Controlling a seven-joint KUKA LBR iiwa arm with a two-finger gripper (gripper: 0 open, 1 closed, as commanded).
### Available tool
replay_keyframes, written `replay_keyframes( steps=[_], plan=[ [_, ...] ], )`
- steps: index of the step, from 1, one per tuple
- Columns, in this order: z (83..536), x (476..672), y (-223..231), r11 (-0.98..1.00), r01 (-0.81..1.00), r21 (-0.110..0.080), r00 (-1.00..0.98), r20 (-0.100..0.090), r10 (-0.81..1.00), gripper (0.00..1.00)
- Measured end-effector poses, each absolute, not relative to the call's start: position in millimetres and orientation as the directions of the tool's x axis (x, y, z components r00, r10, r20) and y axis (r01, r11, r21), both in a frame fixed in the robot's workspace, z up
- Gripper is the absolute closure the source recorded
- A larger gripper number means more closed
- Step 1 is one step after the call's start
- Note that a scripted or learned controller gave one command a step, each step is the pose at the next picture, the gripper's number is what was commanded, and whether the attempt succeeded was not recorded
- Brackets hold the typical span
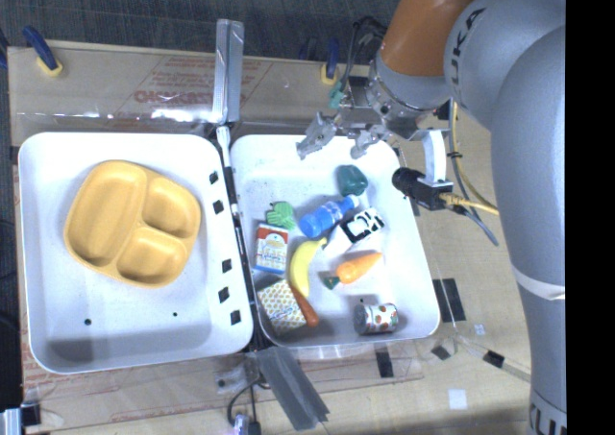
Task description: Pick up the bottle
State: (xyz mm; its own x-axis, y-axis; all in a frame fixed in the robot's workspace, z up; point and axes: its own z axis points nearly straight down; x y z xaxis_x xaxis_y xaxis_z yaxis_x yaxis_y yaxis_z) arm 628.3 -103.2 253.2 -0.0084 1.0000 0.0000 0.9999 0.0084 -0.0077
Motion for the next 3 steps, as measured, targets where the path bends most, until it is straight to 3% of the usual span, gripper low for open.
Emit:
replay_keyframes(
  steps=[1, 2, 3],
  plan=[
    [91, 615.4, -124, 0.021, 1.000, -0.004, -0.021, 0.000, 1.000, 0.00],
    [100, 615.2, -124, 0.025, 1.000, -0.007, -0.025, 0.000, 1.000, 1.00],
    [90, 539.4, -202, -0.113, 0.994, -0.007, 0.113, 0.001, 0.994, 1.00]
  ],
)
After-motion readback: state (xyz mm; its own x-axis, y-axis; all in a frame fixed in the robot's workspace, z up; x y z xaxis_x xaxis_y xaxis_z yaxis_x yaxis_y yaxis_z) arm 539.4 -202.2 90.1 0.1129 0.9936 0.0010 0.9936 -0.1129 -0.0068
